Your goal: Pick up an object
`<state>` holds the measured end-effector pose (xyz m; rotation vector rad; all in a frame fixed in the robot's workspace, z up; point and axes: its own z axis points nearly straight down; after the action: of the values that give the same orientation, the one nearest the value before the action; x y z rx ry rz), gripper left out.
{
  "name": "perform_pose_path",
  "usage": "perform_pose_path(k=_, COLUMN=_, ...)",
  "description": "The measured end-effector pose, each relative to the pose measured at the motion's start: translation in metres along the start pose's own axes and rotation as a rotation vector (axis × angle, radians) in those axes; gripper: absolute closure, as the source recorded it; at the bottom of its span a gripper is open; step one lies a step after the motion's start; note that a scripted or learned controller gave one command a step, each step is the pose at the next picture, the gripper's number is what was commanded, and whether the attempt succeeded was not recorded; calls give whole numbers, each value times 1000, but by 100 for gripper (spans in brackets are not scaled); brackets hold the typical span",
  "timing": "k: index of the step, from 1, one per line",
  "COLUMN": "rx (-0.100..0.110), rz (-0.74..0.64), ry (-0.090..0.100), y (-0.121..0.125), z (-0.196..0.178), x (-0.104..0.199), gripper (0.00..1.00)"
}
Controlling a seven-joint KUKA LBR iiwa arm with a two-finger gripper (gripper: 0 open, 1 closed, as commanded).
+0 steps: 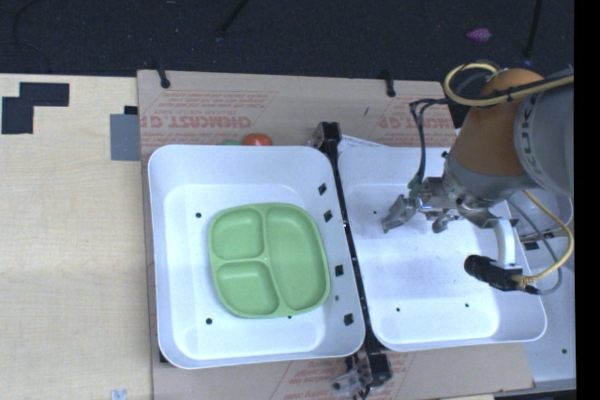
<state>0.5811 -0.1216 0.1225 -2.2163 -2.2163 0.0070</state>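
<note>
Now, in the camera view your gripper (pixel 405 213) hangs low over the right bin (pixel 441 314), near that bin's left half and toward its far wall; its fingers look spread a little, with nothing between them. The one thing you could pick, the green divided plate (pixel 270 259), lies flat in the left bin (pixel 178 201), well apart from the gripper and across the black divider (pixel 345 244) between the two bins. From the jaws it sits to the view's left and somewhat nearer the camera. Its long axis runs roughly from the far left corner to the near right, and it has three compartments, all bare as far as you can tell. Behind the left bin's far rim a small orange-red object (pixel 256 140) peeks out on the cardboard base (pixel 281 108); you cannot tell what it is. I judge the coming move turns on crossing that divider leftward, then meeting the plate's raised rim
</note>
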Motion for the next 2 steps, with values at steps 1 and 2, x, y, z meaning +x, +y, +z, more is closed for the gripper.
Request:
perform_pose_path(k=1, rx=-3, rz=1, ry=-1, y=0, z=37, x=1, gripper=0)
perform_pose_path(k=2, rx=-4, rz=6, ry=-1, y=0, z=25, x=0, gripper=100)
